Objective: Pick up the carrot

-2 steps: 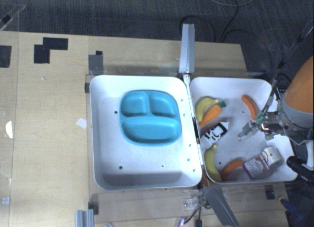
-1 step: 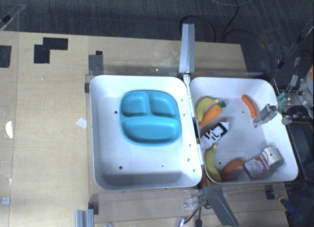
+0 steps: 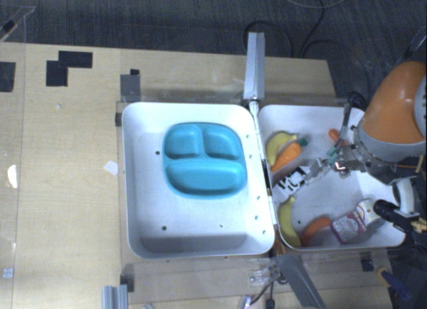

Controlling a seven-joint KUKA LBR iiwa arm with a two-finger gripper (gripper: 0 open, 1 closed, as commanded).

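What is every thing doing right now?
Carrot: lying in the right bin, not held.
Gripper: low in the right bin, just below the carrot.
Blue tray: flat in the left bin.
Bananas: lying by the divider.
Packet: lying at the bin's near side.

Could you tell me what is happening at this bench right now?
The grey-and-orange arm reaches in from the right over the right bin, with its gripper low just beside the carrot. The carrot lies near the bin's left wall against a banana, not lifted yet. A second banana, a reddish sausage-like item and a small packet sit nearer the front. The left bin holds a blue divided plate.
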